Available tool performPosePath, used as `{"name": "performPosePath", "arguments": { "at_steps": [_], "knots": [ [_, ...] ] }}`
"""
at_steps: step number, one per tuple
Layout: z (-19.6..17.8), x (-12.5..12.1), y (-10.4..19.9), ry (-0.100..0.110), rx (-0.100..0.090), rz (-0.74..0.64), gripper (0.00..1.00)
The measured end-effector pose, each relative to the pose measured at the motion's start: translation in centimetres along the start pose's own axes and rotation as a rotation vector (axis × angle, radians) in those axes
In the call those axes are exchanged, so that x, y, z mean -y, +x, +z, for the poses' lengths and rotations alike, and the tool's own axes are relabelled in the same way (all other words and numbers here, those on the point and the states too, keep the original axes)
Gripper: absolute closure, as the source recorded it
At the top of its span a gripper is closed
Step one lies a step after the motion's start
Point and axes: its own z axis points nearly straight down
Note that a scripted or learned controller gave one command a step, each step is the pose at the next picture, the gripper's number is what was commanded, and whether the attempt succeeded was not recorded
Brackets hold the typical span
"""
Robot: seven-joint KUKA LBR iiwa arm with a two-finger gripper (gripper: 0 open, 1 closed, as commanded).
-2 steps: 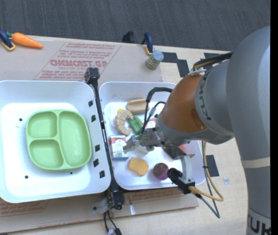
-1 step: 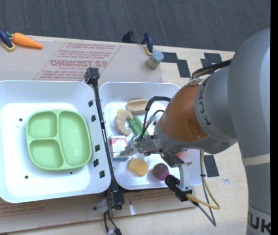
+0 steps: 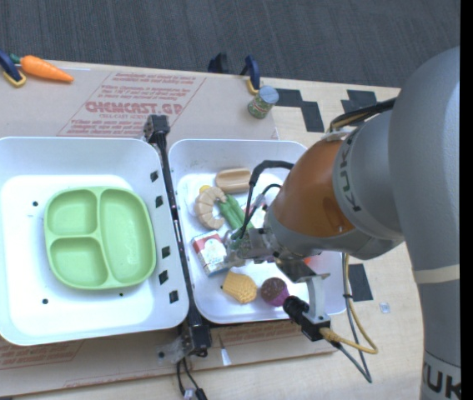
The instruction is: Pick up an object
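Fingers (image 3: 238, 247): state cannot be told, hidden under the wrist.
Red-and-white packet (image 3: 210, 251): touching or just left of them.
Green stalk (image 3: 233, 211): just above.
Yellow waffle (image 3: 239, 287): just below.

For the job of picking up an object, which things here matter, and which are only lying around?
Matter: gripper; right bin with hot dog bun, croissant, green vegetable, red-white packet, yellow waffle, purple ball.

Lying around: green divided plate in left bin; carrot; small can.
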Motion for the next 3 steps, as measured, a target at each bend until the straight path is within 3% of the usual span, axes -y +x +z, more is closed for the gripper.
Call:
{"name": "performPosePath", "arguments": {
  "at_steps": [1, 2, 3],
  "knots": [
    [-8.3, -5.3, 2.6, 0.014, 0.001, 0.011, 1.0],
    [-10.4, -4.0, -2.9, 0.013, 0.002, 0.013, 1.0],
    [-10.4, -4.0, -2.9, 0.014, 0.002, 0.013, 0.0]
  ]
}}
